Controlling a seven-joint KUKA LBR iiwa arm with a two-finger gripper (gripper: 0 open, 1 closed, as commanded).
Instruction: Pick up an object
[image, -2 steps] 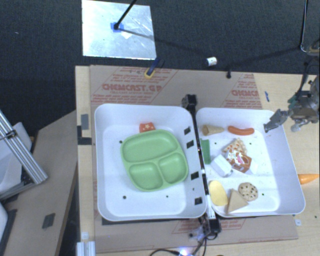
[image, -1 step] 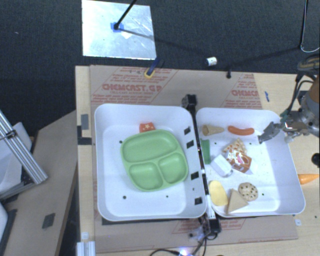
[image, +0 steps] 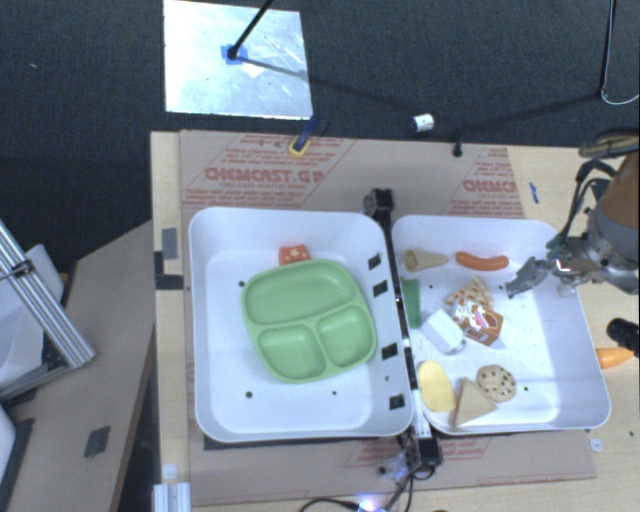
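The claw (image: 535, 272) hangs over the right bin's (image: 570, 345) far right side, fingers spread and holding nothing. Beneath and left lie its likely targets, near the sausage (image: 481, 262) and the wrapped snack (image: 475, 312), so a short descent should suffice.

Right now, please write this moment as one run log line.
arm: over right bin | tool: above bin floor, nothing held | sausage: untouched
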